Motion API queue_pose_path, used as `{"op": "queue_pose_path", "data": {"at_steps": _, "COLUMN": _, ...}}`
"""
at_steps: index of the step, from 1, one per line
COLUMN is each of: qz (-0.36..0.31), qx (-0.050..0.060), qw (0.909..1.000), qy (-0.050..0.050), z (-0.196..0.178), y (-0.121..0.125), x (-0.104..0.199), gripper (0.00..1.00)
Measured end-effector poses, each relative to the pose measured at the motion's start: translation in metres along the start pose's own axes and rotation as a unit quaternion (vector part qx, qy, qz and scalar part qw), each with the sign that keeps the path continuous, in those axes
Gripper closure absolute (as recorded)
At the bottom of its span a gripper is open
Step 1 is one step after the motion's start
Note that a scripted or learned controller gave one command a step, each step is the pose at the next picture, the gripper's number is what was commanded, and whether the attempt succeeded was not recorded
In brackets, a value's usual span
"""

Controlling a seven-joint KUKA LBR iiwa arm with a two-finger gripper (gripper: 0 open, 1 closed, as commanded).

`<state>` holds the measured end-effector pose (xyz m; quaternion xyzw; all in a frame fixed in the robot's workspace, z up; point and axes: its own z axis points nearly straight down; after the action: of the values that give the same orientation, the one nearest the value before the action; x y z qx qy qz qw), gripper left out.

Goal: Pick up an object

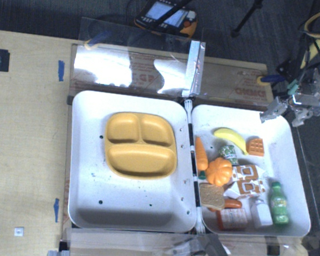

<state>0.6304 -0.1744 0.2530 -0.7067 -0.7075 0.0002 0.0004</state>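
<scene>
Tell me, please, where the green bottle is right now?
The green bottle lies in the right bin, near its right wall toward the front corner, just right of the waffle pieces.

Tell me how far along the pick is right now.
Nothing looks picked yet. The gripper sits over the right bin's far corner with nothing visible between its fingers. The banana, pumpkin and green bottle lie in that bin. Descending, grasping and lifting remain.
</scene>
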Motion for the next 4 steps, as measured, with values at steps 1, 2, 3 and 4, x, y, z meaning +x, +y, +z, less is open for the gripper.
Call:
{"op": "queue_pose_path", "data": {"at_steps": 1, "qz": -0.108, "qx": -0.001, "qw": 0.9941, "qy": 0.0, "z": 0.147, "y": 0.024, "x": 0.036, "gripper": 0.0}}
{"op": "queue_pose_path", "data": {"at_steps": 2, "qz": -0.108, "qx": -0.003, "qw": 0.9941, "qy": -0.001, "z": 0.136, "y": 0.026, "x": 0.035, "gripper": 1.0}}
{"op": "queue_pose_path", "data": {"at_steps": 3, "qz": -0.218, "qx": -0.002, "qw": 0.9759, "qy": -0.001, "z": 0.166, "y": 0.038, "x": -0.048, "gripper": 1.0}}
{"op": "queue_pose_path", "data": {"at_steps": 4, "qz": -0.063, "qx": -0.002, "qw": 0.998, "qy": 0.0, "z": 0.166, "y": 0.009, "x": 0.04, "gripper": 1.0}}
